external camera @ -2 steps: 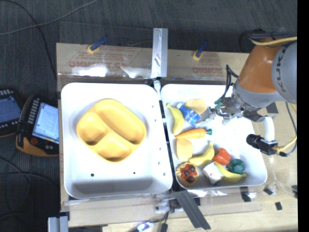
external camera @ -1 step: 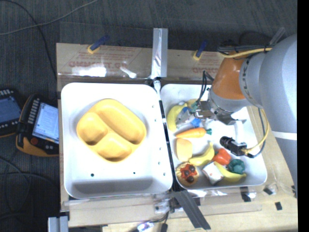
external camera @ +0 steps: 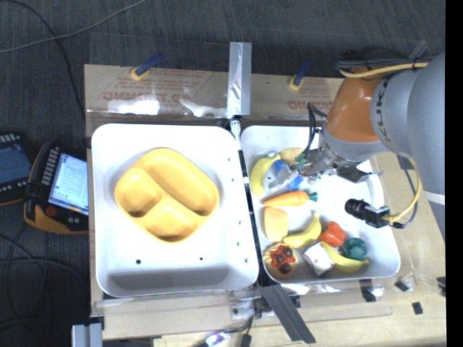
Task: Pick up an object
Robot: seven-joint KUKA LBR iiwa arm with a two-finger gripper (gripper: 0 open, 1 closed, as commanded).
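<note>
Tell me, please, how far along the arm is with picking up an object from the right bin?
Done: the end effector has reached into the shallow white right bin, at its upper left, beside the yellow plastic banana and above the orange toy carrot. In hand: nothing shows between its fingers; whether they are open or closed is unclear. Left: grasping and lifting an item. The carrot lies in the bin.

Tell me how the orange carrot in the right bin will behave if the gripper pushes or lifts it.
The carrot is long, tapered and lying flat, so a sideways push would probably roll or pivot it. Its glossy look suggests smooth toy plastic: likely stiff, light, perhaps slippery. Neighbours crowd it in the right bin, so it may nudge the yellow wedge.
</note>
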